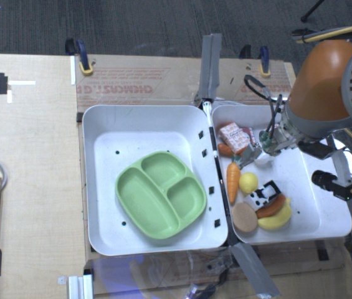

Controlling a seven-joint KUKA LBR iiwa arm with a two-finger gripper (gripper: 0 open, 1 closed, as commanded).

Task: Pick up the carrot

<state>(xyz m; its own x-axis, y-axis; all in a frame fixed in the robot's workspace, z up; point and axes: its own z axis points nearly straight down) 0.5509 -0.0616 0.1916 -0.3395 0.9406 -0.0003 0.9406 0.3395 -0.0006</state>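
Note:
The orange carrot [232,180] lies lengthwise along the left wall of the right bin [316,226], thick end toward the back. My gripper [248,157] hangs just above and to the right of the carrot's top end, close to the red-and-white packet [233,134]. Its fingers point down-left toward the carrot, and nothing shows between them.
A lemon [248,182], a black-and-white toy [263,194], a banana [276,217], a red sausage-like piece [270,207] and a tan round cookie [245,218] crowd the right bin's front. A green divided plate [161,195] sits in the left bin [101,167].

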